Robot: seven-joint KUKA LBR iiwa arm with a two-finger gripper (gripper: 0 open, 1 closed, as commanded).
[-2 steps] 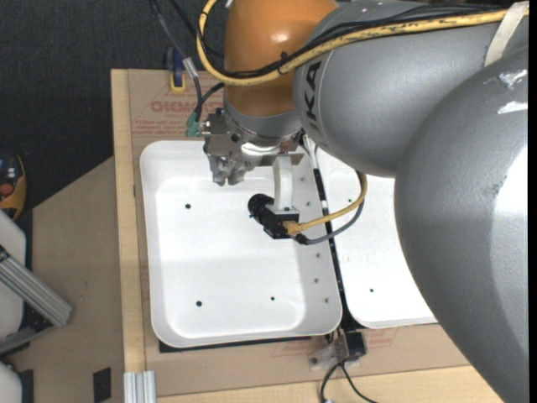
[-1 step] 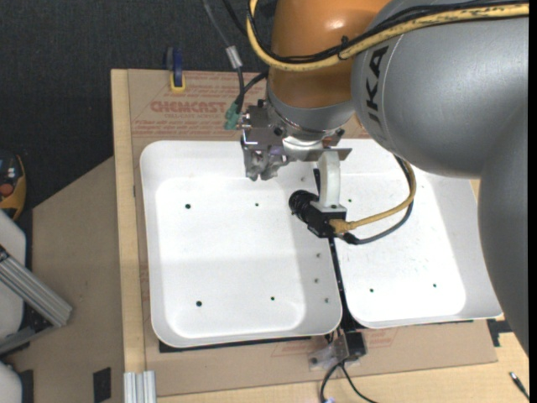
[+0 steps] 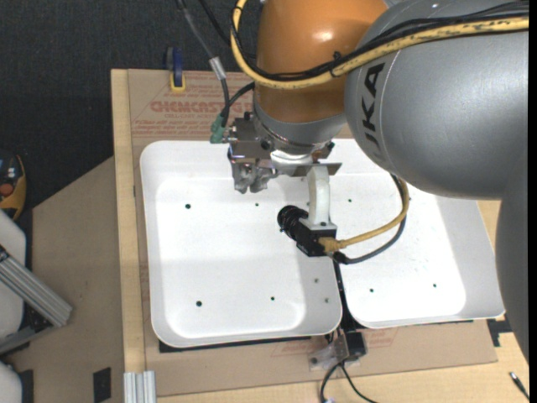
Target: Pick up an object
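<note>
The gripper [image 3: 249, 177] is seen low over the far part of the left bin [image 3: 168, 259]. Whether its fingers are spread cannot be told, and no object can be made out.

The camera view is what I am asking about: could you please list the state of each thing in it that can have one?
Arm: reaching in over the bins, wrist pointing down.
End effector: low over the far edge of the left bin, nothing seen in it.
Left bin: flat on the bench, upright.
Right bin: flat beside the left bin, partly covered by the arm.
</note>
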